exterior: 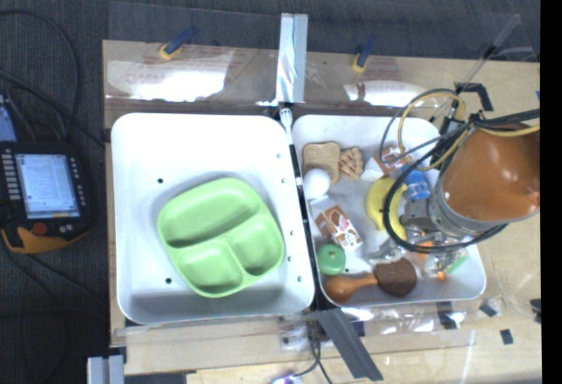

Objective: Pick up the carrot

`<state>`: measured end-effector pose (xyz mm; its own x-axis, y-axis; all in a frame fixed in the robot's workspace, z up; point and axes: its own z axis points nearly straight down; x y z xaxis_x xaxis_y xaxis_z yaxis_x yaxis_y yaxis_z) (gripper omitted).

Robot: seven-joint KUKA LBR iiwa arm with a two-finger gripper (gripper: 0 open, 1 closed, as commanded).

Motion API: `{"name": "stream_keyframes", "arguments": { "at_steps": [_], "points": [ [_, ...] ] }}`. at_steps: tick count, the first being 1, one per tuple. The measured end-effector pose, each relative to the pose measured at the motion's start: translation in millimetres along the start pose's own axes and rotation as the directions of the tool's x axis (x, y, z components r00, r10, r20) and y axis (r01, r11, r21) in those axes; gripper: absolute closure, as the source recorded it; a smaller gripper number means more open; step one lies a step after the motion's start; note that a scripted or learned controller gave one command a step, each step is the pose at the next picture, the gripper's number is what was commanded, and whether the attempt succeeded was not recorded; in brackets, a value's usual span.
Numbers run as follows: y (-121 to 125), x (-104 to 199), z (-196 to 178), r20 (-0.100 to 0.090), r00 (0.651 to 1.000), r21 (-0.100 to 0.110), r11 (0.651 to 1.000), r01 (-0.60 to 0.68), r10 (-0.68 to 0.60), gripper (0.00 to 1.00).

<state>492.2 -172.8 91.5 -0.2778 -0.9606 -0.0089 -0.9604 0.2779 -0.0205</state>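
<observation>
Closing on the carrot (437, 266) cleanly is your concern at this step, and it asks for care, because the right bin (470, 286) is crowded. The carrot appears as small orange patches with a bit of green at the bin's near right corner, mostly hidden under the arm's wrist (483, 176). The gripper (420, 235) hangs low over that same corner, so the carrot sits just beside it or directly beneath it; which of the two you cannot settle from this angle. Nor can you tell whether the gripper is open or closed, since the wrist and its cables cover it. Judge the grasp only when you see orange lift clear of the bin floor. Watch the neighbours: the drumstick (373, 281) lies just to the carrot's left, and the banana (380, 202) curves close behind the gripper (either could be nudged or caught by mistake). A descent centred on the orange body, away from the bin wall, looks safest.
</observation>
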Motion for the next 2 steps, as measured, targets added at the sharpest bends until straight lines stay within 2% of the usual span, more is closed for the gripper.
{"name": "stream_keyframes", "arguments": {
  "at_steps": [1, 2],
  "points": [
    [0.6, 2.7, 0.2, -0.001, 0.999, -0.003, 0.999, -0.046, 0.046, 0.0],
    [-0.3, 0.5, -9.1, 0.001, 0.999, -0.003, 0.999, -0.047, 0.047, 1.0]
  ]
}}
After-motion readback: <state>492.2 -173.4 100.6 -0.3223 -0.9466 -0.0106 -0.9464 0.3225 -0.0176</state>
